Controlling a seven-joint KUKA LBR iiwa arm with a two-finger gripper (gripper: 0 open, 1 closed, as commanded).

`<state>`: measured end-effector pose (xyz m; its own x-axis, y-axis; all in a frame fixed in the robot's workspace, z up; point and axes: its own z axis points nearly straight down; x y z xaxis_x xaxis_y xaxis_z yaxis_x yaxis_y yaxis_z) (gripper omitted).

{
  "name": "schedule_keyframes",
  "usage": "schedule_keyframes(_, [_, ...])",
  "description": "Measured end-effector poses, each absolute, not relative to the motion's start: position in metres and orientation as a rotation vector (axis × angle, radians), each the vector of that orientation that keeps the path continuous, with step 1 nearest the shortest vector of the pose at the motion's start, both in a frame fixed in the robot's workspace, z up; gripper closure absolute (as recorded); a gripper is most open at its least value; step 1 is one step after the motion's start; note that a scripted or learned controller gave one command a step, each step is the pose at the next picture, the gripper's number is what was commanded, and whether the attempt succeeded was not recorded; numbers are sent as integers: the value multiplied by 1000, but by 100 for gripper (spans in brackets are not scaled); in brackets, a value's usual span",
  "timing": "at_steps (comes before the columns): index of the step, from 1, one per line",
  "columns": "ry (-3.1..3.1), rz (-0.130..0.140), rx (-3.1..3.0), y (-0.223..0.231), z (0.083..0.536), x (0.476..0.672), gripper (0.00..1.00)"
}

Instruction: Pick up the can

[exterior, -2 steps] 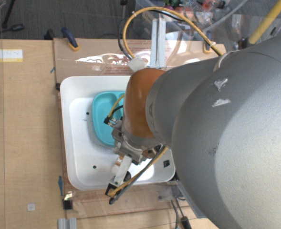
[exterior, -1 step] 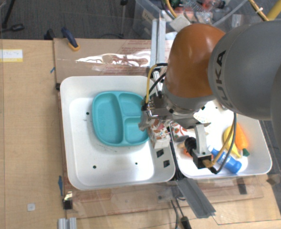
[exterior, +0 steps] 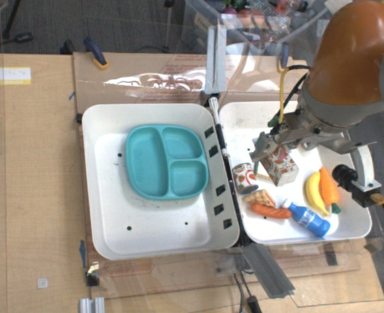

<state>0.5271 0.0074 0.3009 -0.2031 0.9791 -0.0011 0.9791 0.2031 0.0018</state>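
Observation:
The can (exterior: 244, 177), small with a red and white label, lies near the left wall of the right bin (exterior: 354, 230). My gripper (exterior: 265, 150) hangs over the right bin, up and to the right of the can, with its dark fingers just above a small red and white carton (exterior: 281, 166). The arm's grey wrist and orange band cover the bin's upper right part.
The left bin (exterior: 107, 194) holds a teal divided plate (exterior: 166, 161). In the right bin lie a pizza slice (exterior: 262, 197), a carrot (exterior: 270, 210), a blue bottle (exterior: 308, 218), a banana (exterior: 315, 193) and an orange vegetable (exterior: 328, 188). A clear tub (exterior: 257, 5) of clutter stands behind.

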Motion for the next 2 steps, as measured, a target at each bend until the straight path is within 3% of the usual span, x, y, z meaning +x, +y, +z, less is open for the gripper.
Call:
schedule_keyframes(1, [2429, -2, 1996, 37, 283, 479, 100])
schedule_keyframes(2, [2099, -6, 2342, 118, 199, 478, 100])
